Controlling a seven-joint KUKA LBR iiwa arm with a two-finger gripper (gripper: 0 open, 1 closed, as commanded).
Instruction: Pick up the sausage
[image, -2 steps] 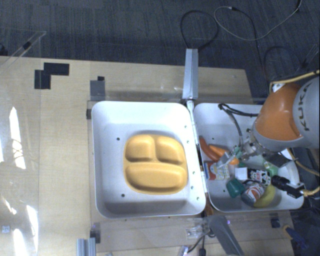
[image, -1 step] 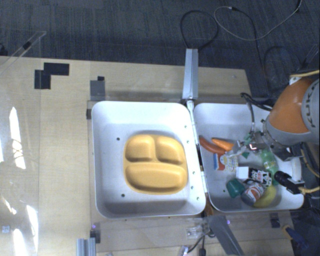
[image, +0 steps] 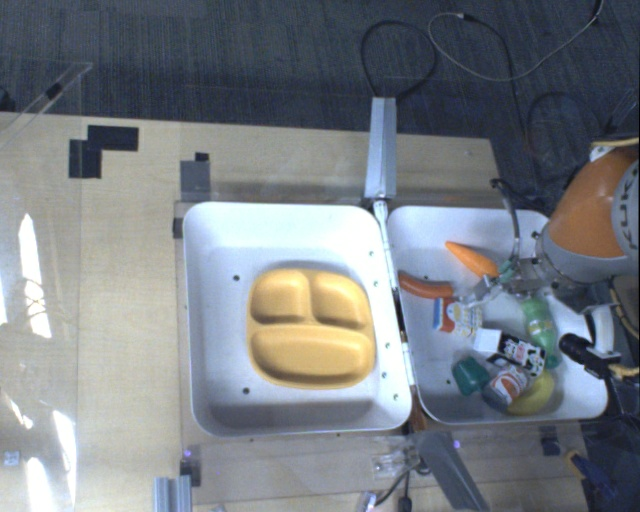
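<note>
Camera view: jaws in right bin, just beside sausage; opening impossible to tell.

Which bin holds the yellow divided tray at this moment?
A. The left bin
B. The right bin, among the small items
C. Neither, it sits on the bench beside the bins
A: the yellow tray lies inside the left bin, while the sausage and other small items lie in the right bin.
</note>
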